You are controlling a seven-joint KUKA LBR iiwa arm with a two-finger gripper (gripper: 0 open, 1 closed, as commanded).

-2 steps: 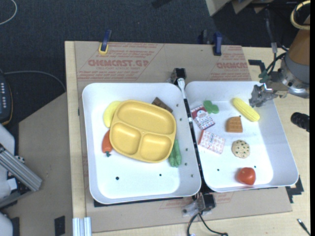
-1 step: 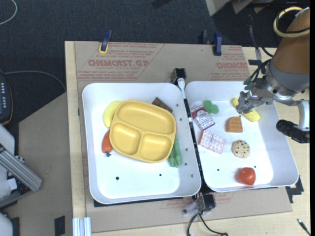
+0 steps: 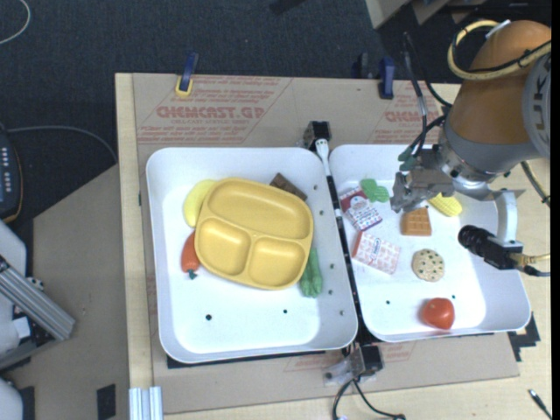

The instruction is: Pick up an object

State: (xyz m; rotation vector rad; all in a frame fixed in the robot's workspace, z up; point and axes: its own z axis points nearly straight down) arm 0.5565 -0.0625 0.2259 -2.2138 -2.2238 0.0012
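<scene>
Claw (image 3: 413, 194): right of centre, low over the waffle (image 3: 416, 223); grip can't be made out.
Tomato (image 3: 437, 312): lower right.

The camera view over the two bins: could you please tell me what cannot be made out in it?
- Gripper: the arm's wrist covers it from above, so its state cannot be told.
- Yellow item in the right bin: partly behind the arm.
- Orange-red item, pale yellow item, green item and brown item in the left bin: mostly under the yellow tray.
- Packets' print: too small.
</scene>
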